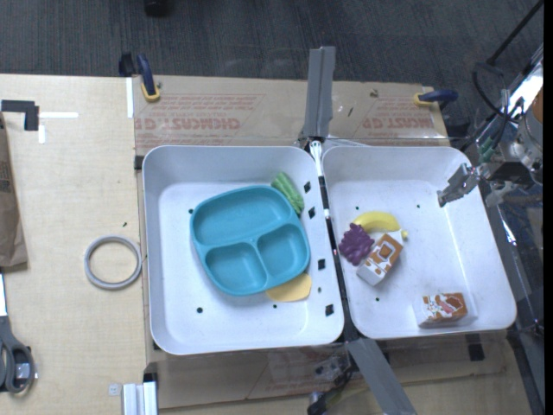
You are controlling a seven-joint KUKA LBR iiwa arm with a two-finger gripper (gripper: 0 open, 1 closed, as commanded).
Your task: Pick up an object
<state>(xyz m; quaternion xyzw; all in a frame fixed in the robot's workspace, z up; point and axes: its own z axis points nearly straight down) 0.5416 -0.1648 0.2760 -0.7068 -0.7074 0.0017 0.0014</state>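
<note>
Camera view, left to right: blue three-compartment plastic tray filling the left white bin, green item at its far edge, yellow piece at its near edge. Right white bin: purple grape cluster, yellow banana, small carton mid-floor; orange-white box near-right corner. Gripper at far-right rim, grip unreadable, holding nothing visible. Pick apparently not begun.

The pincer is small and dark grey, with thin metal-looking fingers. Behind it the wrist part is pale grey and partly blurred. Thin black cables run along the arm. A small orange patch shows at the frame's edge.
</note>
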